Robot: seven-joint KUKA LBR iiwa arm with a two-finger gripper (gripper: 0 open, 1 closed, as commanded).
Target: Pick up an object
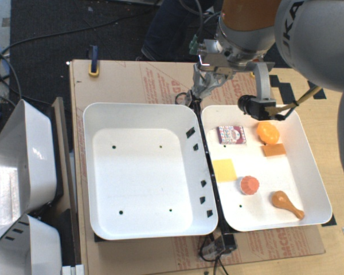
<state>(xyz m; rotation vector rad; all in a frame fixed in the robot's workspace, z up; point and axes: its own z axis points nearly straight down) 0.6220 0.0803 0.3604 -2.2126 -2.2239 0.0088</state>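
Progress on the pick looks close to nil: judging by how things lie, nothing has been lifted yet.

In the camera view, the gripper (202, 89) hangs at the far side of the bench, over the back rims where the two bins meet, and above the level of the bins. It is not down among the objects. Nothing can be seen held in it. At this angle its metal parts blur together, so I cannot tell whether it is open or closed.

All the candidates lie on the floor of the right bin (316, 182):
- A purple-and-white packet (231, 134) lies flat near the back left.
- An orange ball-like thing (268, 132) sits just to the packet's right.
- A small orange-brown block (273, 149) lies just in front of the ball-like thing, touching it or nearly so.
- A flat yellow square (223, 169) lies against the left wall.
- A round red piece (249, 185) sits near the yellow square, a little toward the front.
- A tan drumstick-shaped thing (286, 204) lies tilted toward the front right corner, apart from the rest.

The floor of the left bin (97, 171) is bare white.

The whole job appears to remain. An object has to be chosen, and the gripper has to travel forward over the right bin, come down, close on the object and lift it. The packet is the nearest thing to the gripper. The yellow square is flat and hard against the wall, so I judge it the poorest target. The red piece and the drumstick shape stand clear of their neighbours and seem easier to grasp.
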